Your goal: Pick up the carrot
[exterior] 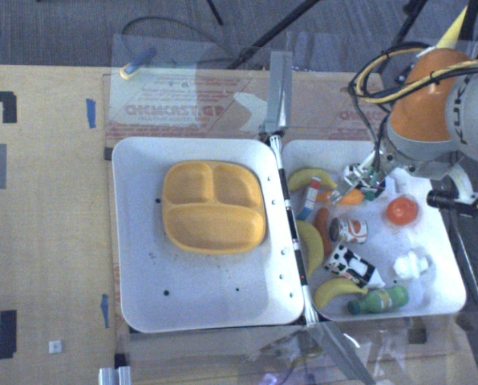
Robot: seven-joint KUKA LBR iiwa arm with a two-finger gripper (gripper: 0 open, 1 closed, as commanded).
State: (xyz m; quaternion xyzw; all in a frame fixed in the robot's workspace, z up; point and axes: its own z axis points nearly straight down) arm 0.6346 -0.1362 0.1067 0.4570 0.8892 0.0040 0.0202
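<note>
The carrot [345,198] is a small orange piece lying in the upper left part of the right bin [447,287], beside a yellow banana [305,179]. My gripper [362,183] reaches in from the upper right, and its tip sits right at the carrot's right end, touching or nearly touching it. The gripper's body hides that end of the carrot.
Crowded round the carrot in the right bin are a red tomato [401,210], a small can [351,231], a black-and-white toy [351,268], a green bottle [380,299], a white lump [411,265] and further bananas [309,247]. The left bin [135,287] holds a yellow divided plate [213,207].
</note>
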